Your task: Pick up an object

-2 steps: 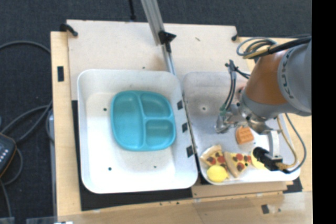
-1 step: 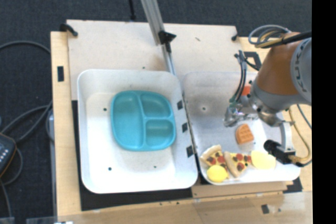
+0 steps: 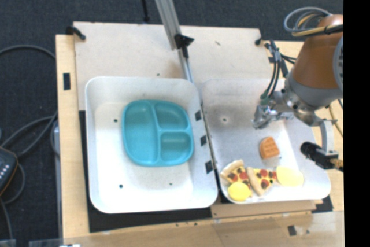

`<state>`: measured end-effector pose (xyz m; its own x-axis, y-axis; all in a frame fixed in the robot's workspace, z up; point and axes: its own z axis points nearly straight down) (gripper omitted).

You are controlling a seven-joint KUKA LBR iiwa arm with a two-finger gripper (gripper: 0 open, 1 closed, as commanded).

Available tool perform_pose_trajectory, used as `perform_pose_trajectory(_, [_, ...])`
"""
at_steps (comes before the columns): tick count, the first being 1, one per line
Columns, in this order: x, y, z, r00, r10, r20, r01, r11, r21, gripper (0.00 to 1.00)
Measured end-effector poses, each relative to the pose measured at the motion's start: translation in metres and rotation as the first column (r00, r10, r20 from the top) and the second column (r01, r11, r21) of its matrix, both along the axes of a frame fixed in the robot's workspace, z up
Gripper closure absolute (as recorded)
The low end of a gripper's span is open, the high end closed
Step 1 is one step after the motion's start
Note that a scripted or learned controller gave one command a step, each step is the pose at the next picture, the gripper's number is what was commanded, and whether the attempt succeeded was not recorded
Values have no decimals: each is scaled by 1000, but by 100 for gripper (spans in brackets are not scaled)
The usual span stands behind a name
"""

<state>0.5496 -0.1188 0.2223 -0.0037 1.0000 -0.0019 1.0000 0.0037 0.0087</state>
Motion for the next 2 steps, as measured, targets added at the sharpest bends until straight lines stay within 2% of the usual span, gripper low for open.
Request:
perform_pose_trajectory(1, [2,-1,27,1000,0,-3,0,1000,1,100])
perform_pose_trajectory(2, [3,46,34,1000,4,-4,-4,1000,3,100])
